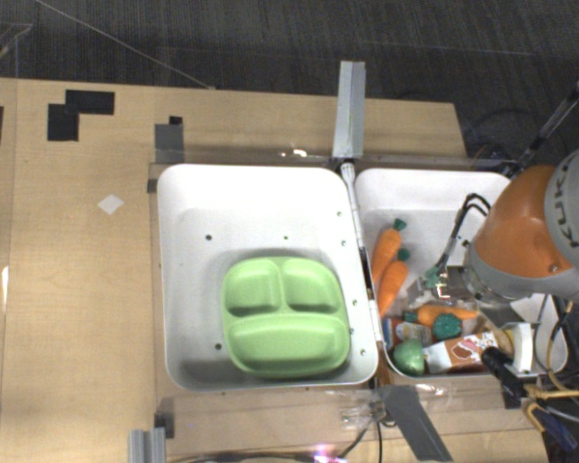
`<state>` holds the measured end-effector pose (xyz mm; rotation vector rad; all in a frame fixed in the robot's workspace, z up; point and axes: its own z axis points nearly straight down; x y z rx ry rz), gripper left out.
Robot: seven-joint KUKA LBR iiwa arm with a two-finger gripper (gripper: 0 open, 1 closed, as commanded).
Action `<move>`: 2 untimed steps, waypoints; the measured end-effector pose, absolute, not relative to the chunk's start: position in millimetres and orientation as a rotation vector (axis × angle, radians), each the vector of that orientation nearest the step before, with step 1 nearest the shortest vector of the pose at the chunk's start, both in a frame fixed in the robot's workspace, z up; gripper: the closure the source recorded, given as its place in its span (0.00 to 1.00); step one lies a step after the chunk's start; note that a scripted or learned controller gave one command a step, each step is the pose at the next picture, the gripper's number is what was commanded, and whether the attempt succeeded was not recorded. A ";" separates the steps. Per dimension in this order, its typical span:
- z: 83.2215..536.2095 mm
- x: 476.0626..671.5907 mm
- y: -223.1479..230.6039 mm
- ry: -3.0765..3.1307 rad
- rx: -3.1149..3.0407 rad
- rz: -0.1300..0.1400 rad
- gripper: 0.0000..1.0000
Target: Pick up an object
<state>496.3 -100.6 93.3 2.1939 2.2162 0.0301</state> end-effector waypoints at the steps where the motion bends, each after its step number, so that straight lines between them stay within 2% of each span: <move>1: 105.6 499.3 -98.4 2.218 2.191 0.041 1.00; 2: 105.2 498.9 -98.7 2.218 2.191 0.039 0.00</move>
